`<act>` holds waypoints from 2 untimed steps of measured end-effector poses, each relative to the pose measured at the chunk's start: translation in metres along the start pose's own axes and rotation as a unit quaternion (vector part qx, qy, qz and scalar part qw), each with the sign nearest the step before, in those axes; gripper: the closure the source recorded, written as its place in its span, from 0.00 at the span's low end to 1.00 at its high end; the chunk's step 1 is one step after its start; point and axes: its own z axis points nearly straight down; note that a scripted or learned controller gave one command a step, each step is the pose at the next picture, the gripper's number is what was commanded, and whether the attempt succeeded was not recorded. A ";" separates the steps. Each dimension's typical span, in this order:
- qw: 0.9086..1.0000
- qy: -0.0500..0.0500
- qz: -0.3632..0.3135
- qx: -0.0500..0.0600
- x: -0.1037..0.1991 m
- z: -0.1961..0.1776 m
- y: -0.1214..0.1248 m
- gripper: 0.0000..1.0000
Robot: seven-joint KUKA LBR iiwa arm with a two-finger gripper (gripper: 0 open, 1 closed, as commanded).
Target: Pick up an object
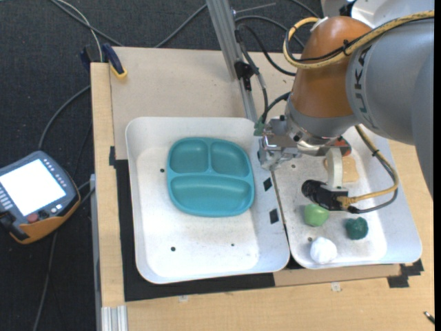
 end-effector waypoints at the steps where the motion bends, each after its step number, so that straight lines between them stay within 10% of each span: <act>1: 1.000 0.000 0.000 -0.002 0.051 -0.010 -0.007 1.00; 2: 1.000 -0.001 0.002 -0.002 0.048 -0.010 -0.006 0.00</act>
